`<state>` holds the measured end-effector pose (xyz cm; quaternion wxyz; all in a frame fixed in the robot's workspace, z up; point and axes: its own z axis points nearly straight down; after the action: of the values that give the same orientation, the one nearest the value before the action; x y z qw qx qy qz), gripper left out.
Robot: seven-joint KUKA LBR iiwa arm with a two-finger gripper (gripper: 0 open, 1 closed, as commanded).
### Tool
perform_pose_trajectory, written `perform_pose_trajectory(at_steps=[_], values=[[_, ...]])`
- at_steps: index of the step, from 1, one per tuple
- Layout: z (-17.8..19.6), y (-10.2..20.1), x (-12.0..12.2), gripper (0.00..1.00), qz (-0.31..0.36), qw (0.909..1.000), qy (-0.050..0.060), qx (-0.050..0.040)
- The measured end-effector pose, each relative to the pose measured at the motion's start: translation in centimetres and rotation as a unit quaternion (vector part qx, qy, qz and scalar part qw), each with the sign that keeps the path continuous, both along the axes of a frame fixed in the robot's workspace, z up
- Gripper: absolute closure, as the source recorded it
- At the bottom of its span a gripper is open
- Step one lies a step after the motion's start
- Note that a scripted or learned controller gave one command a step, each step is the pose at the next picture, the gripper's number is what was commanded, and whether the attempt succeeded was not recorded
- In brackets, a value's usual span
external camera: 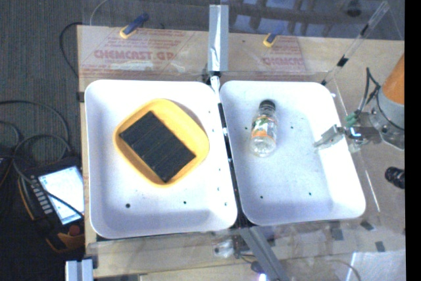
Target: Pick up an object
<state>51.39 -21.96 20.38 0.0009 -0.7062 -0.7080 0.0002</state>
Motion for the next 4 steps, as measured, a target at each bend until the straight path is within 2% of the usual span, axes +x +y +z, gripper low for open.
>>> perform_pose_trajectory(at_steps=[1, 2, 3, 4], values=[[-9.6, 5.9, 7.4, 0.00, -0.060, 0.9982, 0.001, -0.0002], [1.2, 9.7, 8.6, 0.00, 0.112, 0.9937, -0.001, -0.0016], [-11.0, 10.1, 14.3, 0.00, 0.116, 0.9932, -0.002, -0.0025], [2.4, 9.9, 12.5, 0.00, 0.001, 1.0000, -0.001, -0.0023]])
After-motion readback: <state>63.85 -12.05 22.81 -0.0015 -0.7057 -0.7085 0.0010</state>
